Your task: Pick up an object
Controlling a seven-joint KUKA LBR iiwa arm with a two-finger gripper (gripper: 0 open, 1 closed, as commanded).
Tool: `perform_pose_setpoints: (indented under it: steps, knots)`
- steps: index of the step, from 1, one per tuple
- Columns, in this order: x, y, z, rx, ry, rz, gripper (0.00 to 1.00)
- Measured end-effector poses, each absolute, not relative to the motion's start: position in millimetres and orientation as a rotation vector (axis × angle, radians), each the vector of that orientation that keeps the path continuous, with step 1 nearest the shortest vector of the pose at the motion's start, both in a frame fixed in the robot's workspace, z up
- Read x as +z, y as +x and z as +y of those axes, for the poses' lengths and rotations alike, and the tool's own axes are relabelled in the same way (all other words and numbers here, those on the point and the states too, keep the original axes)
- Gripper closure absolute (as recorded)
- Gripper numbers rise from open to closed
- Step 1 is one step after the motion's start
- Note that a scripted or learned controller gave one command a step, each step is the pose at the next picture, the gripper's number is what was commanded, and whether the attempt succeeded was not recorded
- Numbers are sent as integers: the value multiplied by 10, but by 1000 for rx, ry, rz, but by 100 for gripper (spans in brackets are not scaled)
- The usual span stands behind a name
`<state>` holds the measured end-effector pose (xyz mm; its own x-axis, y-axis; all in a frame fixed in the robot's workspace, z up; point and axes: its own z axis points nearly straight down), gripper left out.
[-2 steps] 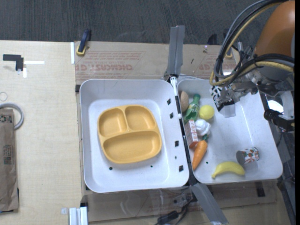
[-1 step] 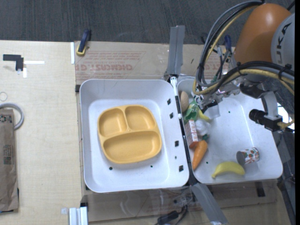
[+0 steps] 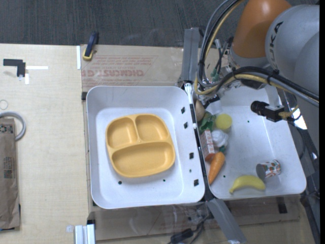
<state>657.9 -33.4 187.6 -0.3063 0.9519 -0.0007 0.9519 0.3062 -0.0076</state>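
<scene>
The right bin holds a heap along its left wall: a yellow lemon-like ball, a white crumpled item, a red packet, a green piece and an orange carrot. A banana and a small tin can lie near the front right. My gripper is low over the bin's back left corner, just above the heap, under a bundle of cables. Whether it touches anything is hidden.
The left bin carries a yellow three-part plate. The grey arm with its orange band fills the upper right. A black clip juts over the right bin. A brown paper bag lies at the far left.
</scene>
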Motion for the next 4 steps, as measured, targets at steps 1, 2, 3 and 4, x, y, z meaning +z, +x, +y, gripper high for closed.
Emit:
perform_pose_setpoints:
  steps: [1,2,3,4]
  knots:
    - [1934,6581,-344,17,-1845,-2536,100]
    - [1996,6586,-351,23,-1842,-2538,100]
    - [1878,6578,-319,10,-1978,-2433,100]
    - [1893,6590,-752,5,-1573,-2719,100]
